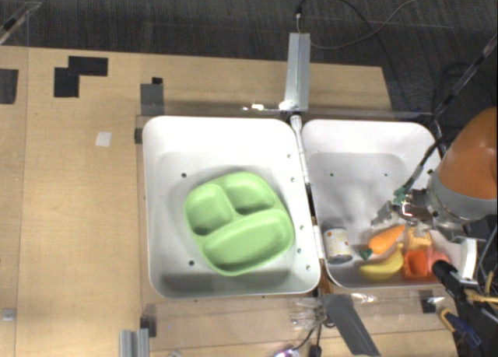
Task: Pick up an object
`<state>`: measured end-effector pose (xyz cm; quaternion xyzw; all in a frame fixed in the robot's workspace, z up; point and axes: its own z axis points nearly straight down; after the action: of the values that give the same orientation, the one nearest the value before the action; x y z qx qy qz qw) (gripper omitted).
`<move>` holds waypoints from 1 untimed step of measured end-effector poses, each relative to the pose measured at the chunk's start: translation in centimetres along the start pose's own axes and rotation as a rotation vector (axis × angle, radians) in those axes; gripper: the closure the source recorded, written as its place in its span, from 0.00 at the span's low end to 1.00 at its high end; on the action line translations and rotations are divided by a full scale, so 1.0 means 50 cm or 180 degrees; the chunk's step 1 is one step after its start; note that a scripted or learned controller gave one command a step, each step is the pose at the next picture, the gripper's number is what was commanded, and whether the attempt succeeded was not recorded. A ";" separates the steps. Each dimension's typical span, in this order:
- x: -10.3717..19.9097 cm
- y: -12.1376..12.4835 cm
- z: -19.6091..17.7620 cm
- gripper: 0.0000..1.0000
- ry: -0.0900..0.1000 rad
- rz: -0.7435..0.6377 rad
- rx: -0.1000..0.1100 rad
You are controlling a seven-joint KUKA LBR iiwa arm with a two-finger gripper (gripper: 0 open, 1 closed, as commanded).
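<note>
Camera view, looking down: arm enters from the right, gripper (405,211) low over the near corner of the right bin (366,149), right above a huddle of carrot (384,241), banana (381,267), an orange-red piece (418,260) and a small white can (337,244) just beside them. Cannot tell how the gripper is set, and nothing looks lifted, so I judge the pick not yet made: closing and raising remain. Left bin (163,192) carries a green divided plate (238,222), untouched.
</note>
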<state>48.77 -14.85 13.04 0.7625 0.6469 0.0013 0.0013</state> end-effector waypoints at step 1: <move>-0.014 0.009 0.081 0.00 0.0006 -0.0642 -0.0026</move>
<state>49.09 -15.60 9.02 0.6935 0.7204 0.0045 0.0039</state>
